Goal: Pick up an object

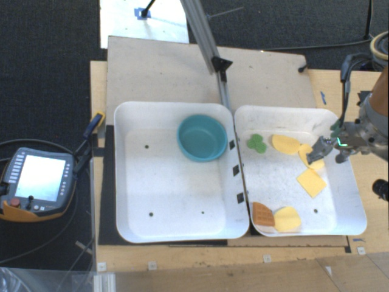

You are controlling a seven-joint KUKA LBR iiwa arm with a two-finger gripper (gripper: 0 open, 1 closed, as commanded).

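Note:
The right bin [340, 221] holds several small items. A green cluster [256, 142] lies near its back left. Next to it are a yellow oval piece [285, 143] and a yellow strip [304, 155]. Toward the middle right lies a yellow square slice [312, 182]. At the front are a brown waffle-like piece [262, 214] and a yellow lump [287, 219]. My gripper [329, 153] hangs over the bin's right back part, open. Its left finger [317, 151] overlaps the yellow strip's right end. Nothing shows between the fingers.
A teal bowl [202, 137] stands at the back right of the left bin [130, 224]. A slanted metal pole [203, 32] crosses above the gap between the bins. A teach pendant [36, 184] lies off the bench at the left.

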